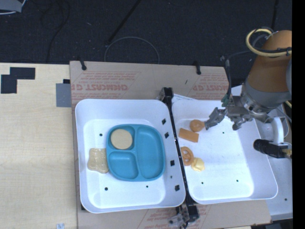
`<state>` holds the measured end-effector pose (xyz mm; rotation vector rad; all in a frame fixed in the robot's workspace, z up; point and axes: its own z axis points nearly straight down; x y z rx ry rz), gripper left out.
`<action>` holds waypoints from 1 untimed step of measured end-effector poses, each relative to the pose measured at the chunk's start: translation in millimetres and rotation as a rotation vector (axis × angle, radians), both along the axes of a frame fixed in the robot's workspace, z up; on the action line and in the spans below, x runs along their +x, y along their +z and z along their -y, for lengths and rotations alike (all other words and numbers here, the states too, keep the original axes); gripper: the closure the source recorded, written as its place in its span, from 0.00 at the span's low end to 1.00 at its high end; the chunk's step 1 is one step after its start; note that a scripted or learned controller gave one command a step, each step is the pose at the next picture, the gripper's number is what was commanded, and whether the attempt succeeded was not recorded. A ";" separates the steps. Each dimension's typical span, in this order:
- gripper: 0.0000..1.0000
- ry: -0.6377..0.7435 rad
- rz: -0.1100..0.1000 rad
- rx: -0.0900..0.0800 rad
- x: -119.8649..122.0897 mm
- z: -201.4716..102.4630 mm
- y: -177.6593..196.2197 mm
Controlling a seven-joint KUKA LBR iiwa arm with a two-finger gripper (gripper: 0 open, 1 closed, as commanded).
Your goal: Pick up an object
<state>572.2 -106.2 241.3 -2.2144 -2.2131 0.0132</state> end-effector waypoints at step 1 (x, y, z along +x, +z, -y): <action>0.00 0.002 0.012 -0.002 2.2 0.3 6.3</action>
